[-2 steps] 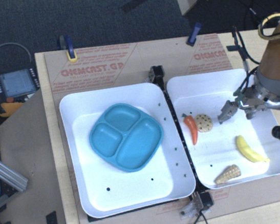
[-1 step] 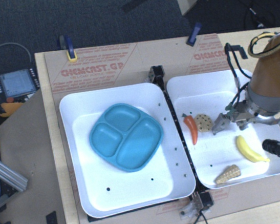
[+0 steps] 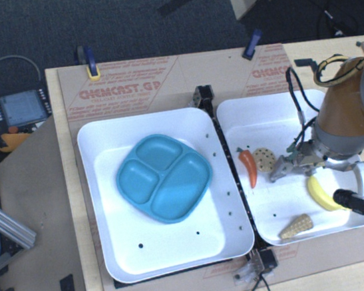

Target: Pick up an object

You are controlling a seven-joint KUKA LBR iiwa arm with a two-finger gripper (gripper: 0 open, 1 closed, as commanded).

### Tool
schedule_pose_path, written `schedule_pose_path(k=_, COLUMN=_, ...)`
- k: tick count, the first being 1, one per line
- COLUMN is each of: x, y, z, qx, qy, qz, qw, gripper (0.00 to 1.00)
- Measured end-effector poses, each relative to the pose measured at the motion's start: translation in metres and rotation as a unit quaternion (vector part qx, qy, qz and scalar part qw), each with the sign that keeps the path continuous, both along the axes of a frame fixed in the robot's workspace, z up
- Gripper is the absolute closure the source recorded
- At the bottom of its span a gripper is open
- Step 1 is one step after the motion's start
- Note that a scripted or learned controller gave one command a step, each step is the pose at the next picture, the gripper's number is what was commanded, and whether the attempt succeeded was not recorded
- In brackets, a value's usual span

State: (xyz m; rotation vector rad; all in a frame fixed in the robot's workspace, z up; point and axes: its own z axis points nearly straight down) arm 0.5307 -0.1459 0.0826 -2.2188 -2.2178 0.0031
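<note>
A: Where is the end effector [image 3: 281, 169]?

B: Low over the right bin [image 3: 269, 117], near its middle. The grey metal tip points left, toward the divider between the two bins. I cannot tell how far open it is, and I see nothing held in it.

A: And the arm behind it?

B: The arm [image 3: 348, 111] comes in from the right, its orange band above the wrist hanging over the right bin's far side, with black cables looping around it.

A: Go through the rest, biggest first.

B: The surface [image 3: 127, 88] is a brown board with red print, carrying both white bins side by side. The left bin [image 3: 107, 185] holds a blue plate [image 3: 164, 177] with three sections, lying flat near the bin's centre.

A: And in the right bin?

B: A yellow banana [image 3: 321, 194] lies just right of the tip, partly under the wrist hardware. An ice cream cone [image 3: 296, 227], tan, lies on its side near the front wall. An orange-red carrot [image 3: 248, 167] with a green top lies close to the divider, just left of the tip. A small round tan cookie [image 3: 263, 159] sits right beside the carrot, between it and the tip.
</note>
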Motion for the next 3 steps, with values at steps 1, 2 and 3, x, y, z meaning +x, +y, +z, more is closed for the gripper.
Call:
schedule_pose_path(k=1, x=0.001, y=0.000, z=0.012, qx=-0.0009, qy=-0.003, qz=-0.001, qw=1.0000, gripper=1.00)
schedule_pose_path(k=2, x=0.002, y=-0.001, z=0.076, qx=-0.0021, qy=-0.006, qz=0.001, qw=1.0000, gripper=1.00)
schedule_pose_path(k=3, x=0.003, y=0.003, z=0.120, qx=-0.0019, qy=-0.005, qz=0.001, qw=1.0000, gripper=1.00)
